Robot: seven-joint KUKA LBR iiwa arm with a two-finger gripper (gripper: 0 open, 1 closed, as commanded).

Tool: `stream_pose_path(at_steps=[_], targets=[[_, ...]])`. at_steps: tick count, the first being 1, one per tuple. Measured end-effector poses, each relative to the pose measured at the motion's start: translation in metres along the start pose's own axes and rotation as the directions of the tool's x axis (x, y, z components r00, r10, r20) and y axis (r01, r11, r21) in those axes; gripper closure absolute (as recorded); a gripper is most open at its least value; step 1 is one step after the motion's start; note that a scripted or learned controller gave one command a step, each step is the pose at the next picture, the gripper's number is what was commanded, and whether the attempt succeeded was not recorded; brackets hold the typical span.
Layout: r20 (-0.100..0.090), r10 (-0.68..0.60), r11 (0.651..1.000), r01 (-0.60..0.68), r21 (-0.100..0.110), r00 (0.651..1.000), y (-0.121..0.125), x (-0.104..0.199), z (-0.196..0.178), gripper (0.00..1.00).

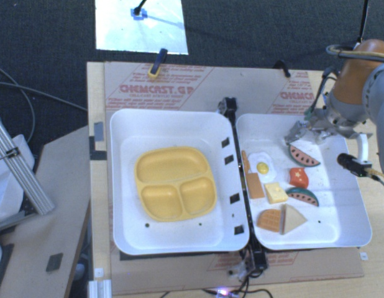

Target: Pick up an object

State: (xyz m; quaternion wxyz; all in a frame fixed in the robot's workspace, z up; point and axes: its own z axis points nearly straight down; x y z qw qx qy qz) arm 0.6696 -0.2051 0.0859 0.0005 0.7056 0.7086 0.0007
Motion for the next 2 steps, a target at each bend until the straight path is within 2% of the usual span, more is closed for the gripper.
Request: stream_pose_path(at_steps=[2], targets=[[0.000,0.000,1.000,0.000,0.000,1.000,-0.0001,0.0001,0.0001,0.00]])
